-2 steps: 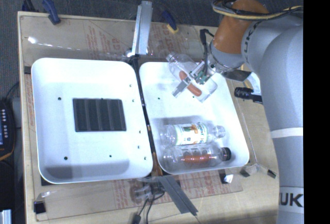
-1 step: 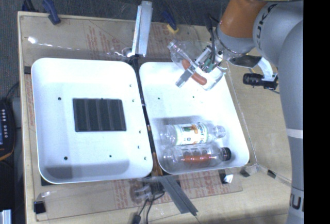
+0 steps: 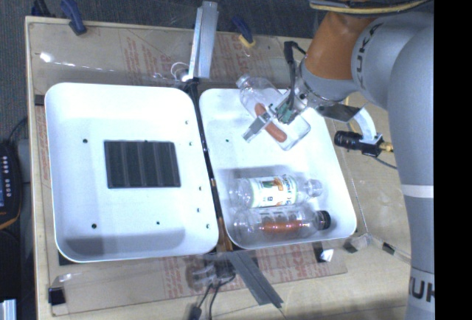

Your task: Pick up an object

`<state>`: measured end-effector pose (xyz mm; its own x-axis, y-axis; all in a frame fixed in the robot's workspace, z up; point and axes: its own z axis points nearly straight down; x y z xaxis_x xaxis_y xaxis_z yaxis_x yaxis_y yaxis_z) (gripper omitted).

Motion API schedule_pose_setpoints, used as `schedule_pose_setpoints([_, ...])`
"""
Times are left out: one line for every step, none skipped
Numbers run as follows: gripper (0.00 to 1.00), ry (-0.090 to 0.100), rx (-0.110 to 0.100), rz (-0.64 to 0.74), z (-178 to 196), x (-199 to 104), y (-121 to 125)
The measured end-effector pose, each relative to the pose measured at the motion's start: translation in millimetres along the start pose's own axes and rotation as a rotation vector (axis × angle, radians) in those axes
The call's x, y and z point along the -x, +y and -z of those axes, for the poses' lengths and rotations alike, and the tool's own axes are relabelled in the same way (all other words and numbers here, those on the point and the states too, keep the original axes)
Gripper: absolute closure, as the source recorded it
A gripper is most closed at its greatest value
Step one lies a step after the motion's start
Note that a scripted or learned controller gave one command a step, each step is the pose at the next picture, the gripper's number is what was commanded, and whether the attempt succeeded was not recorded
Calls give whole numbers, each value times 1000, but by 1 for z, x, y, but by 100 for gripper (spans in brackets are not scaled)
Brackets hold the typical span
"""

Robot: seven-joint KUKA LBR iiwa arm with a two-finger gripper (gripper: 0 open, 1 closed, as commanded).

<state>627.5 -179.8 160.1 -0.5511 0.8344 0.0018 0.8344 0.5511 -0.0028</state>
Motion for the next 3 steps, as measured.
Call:
schedule_pose_setpoints([100, -3, 2, 298, 36, -14, 14])
schedule_pose_setpoints([100, -4, 1, 156, 163, -33, 15])
schedule_pose_setpoints([100, 0, -1, 207, 64, -35, 30])
